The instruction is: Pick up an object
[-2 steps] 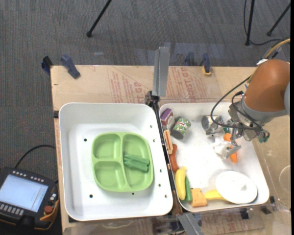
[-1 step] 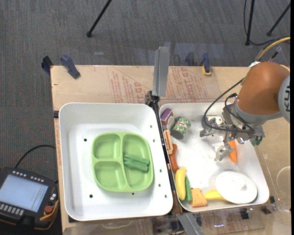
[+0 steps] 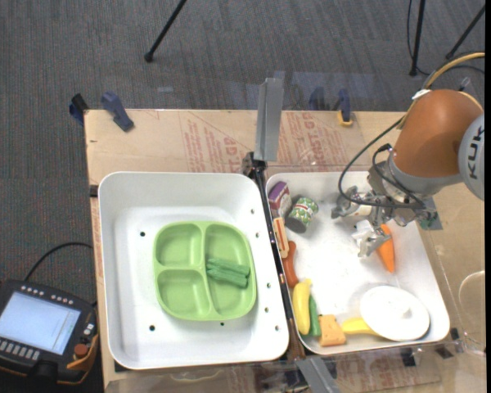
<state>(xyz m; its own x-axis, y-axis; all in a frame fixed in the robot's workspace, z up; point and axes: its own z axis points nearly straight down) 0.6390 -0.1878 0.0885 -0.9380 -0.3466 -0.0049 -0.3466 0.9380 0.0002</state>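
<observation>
Gripper (image 3: 371, 237) over right bin (image 3: 335, 260); carrot (image 3: 386, 252) beside it.

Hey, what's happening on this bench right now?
A robot arm is reaching into the right bin, with its gripper low beside an orange carrot. From this angle it's unclear whether the carrot is actually gripped. Around it lie a small can, a banana, a cheese wedge and a white plate. The left bin holds a green divided tray with a green piece on it.

Pendant (image 3: 34, 330) bottom left; tripod legs (image 3: 170, 19) behind bench.
</observation>
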